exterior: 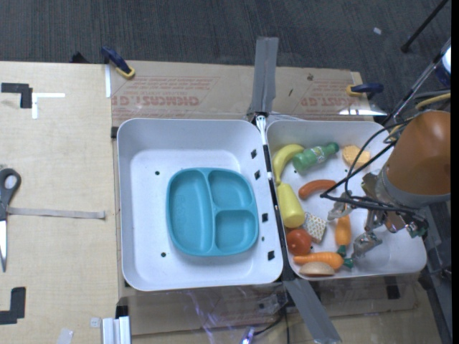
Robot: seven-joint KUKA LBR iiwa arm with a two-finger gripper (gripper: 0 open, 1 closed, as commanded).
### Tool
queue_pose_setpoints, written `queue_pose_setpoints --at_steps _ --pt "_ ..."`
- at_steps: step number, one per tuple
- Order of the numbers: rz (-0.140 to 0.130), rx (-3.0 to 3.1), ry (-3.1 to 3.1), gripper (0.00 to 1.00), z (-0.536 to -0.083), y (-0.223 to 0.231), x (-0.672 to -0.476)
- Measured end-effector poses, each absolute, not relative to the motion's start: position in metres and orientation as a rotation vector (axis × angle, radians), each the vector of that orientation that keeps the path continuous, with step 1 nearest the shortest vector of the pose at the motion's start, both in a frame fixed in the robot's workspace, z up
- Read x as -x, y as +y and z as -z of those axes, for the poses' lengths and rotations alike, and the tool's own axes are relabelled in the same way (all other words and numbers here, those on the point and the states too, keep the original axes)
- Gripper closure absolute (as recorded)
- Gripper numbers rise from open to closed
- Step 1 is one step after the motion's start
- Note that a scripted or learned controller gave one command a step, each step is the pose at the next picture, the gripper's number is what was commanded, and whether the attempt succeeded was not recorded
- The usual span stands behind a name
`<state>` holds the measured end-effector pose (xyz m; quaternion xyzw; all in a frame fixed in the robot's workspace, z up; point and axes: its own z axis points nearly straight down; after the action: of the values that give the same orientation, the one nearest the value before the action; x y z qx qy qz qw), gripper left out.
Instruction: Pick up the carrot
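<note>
Desk with two white bins: carrot (320, 259) lies at the near edge of the right bin (401, 262), long axis left-right, just left of the jaws (367, 239), whose opening I cannot tell.

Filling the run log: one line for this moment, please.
gripper over right bin | carrot lying near front wall, not held | sectioned plate in left bin

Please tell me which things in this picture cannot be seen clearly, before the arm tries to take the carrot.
- Gripper, camera view: wrist and cables cover it, so its opening is unclear.
- Carrot: partly overlapped by a tan food piece; whether the gripper touches it is unclear.
- Right bin: the arm hides its far right part.
- Scissors: cut by the left edge.
</note>
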<state>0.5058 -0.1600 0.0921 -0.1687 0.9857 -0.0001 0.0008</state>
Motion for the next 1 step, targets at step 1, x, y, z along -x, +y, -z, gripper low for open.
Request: queue_pose_setpoints --at_steps 1 --pt "0.004 0.536 3.088 1.0 -0.1025 -0.159 -0.5088"
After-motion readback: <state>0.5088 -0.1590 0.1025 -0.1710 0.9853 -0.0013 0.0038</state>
